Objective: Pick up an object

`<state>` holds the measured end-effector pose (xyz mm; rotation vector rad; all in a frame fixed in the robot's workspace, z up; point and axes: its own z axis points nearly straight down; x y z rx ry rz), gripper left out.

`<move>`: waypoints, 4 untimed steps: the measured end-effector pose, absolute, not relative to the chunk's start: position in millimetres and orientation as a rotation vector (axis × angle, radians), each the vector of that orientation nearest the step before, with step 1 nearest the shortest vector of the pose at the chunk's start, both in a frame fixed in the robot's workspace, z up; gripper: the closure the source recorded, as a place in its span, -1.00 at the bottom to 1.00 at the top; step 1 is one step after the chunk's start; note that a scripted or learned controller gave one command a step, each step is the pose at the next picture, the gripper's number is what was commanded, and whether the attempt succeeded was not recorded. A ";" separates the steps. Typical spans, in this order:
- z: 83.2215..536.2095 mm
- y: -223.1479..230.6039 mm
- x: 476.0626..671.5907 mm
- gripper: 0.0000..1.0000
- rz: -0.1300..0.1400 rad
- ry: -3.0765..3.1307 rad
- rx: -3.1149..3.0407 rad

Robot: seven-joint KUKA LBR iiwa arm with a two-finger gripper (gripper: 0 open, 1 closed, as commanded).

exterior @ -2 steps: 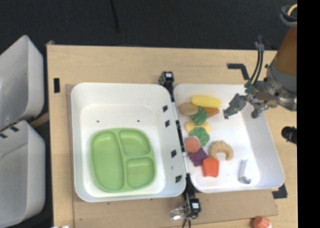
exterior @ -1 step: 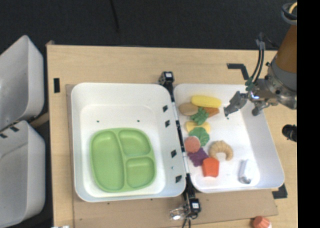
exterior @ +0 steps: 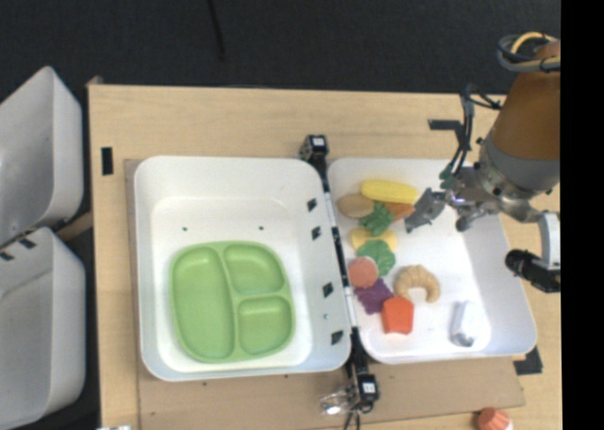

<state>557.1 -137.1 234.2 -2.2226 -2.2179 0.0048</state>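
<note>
The toy food sat heaped along the left side of the right bin (exterior: 500, 324): a yellow corn cob (exterior: 388, 191) lying crosswise at the far end, a brown potato-like piece (exterior: 355, 205) beside it, green leafy pieces (exterior: 377, 221) and (exterior: 377, 254), a pink round slice (exterior: 363, 272), a purple piece (exterior: 374, 295), an orange-red block (exterior: 397, 316) and a tan croissant (exterior: 417, 281); a small grey item (exterior: 461, 324) lay apart, near the front right. The gripper (exterior: 447, 209) hung over the bin's far half with its fingers spread and nothing between them. From where it stood, I judged the corn cob the nearest candidate, just to its left, long axis running left to right toward the fingers. The left bin (exterior: 151, 230) held a green divided plate (exterior: 232, 300).
</note>
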 end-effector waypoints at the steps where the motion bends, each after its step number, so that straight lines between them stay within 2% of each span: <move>1: 173.9 -144.9 555.2 -1.00 0.004 -2.219 -2.222; 2: 115.8 -143.7 546.5 -1.00 0.004 -2.219 -2.222; 3: 100.1 -144.8 546.5 -1.00 0.003 -2.216 -2.227; 4: 111.8 -145.6 547.6 1.00 -0.003 -2.209 -2.237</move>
